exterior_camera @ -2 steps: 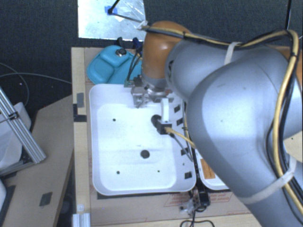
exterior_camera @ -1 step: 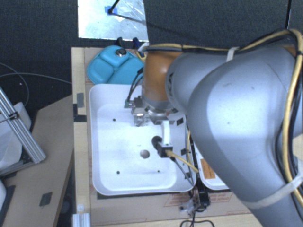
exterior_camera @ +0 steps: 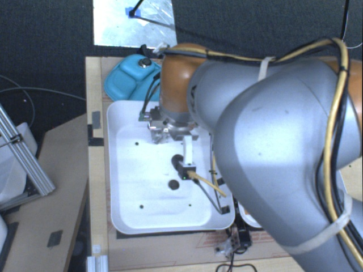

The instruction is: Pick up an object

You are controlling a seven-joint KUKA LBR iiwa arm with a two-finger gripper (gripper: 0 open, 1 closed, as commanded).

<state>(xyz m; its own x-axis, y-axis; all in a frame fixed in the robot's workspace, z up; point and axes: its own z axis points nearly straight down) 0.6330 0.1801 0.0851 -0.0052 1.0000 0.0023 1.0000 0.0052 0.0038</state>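
Observation:
My gripper (exterior_camera: pixel 158 134) hangs low over the far part of the left white bin (exterior_camera: pixel 122 169), below the orange band of the wrist. Nothing shows under or beside its tip except the bin's bare floor. A small dark round thing (exterior_camera: pixel 173 185) lies on the bin floor near the middle, in front of the gripper and apart from it. I cannot tell what it is.
A blue plastic thing (exterior_camera: pixel 131 77) rests on the bench just behind the left bin. The grey arm covers nearly all of the right bin (exterior_camera: pixel 249 217). A shiny sheet (exterior_camera: pixel 133 13) lies beyond the bench. Metal rails (exterior_camera: pixel 22 157) stand at the left.

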